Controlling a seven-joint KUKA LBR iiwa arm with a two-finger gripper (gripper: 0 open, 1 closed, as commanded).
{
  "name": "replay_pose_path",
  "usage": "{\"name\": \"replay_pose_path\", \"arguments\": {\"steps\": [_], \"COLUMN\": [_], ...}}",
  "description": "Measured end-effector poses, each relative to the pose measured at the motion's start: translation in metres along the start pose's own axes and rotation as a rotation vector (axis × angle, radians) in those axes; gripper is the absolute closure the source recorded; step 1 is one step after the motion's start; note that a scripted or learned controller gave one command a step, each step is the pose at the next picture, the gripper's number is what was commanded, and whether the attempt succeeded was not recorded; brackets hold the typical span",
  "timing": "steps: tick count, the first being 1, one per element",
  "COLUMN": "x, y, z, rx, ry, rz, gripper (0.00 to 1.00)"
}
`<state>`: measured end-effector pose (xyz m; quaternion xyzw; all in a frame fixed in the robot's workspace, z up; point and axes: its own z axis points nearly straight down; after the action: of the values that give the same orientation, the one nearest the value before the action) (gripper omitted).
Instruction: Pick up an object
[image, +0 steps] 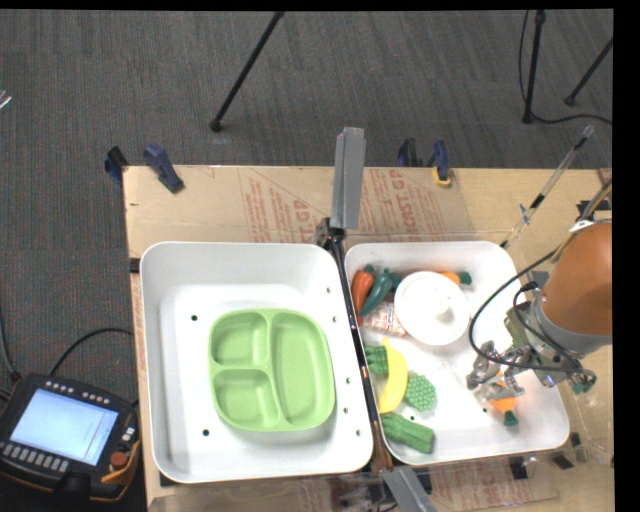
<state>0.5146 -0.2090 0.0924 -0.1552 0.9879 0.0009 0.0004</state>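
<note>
Hovering low in the right bin (548, 432), gripper (497, 385) with finger spread impossible to tell, small orange and green object (505, 408) just below it, long axis unclear.

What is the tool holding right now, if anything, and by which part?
It cannot be told. The tool is low in the right bin, right over a small orange and green object, but a grip isn't visible.
</note>
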Motion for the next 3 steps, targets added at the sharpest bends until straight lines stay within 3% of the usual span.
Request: {"name": "replay_pose_path", "arguments": {"steps": [1,2,3], "x": [0.0,0.025,0.022], "y": [0.0,0.021,0.023], "z": [0.0,0.006,-0.004], "rx": [0.0,-0.002,-0.003], "ry": [0.0,0.001,-0.001], "rz": [0.0,-0.066,-0.072], "gripper": [0.0,0.0,1.0]}}
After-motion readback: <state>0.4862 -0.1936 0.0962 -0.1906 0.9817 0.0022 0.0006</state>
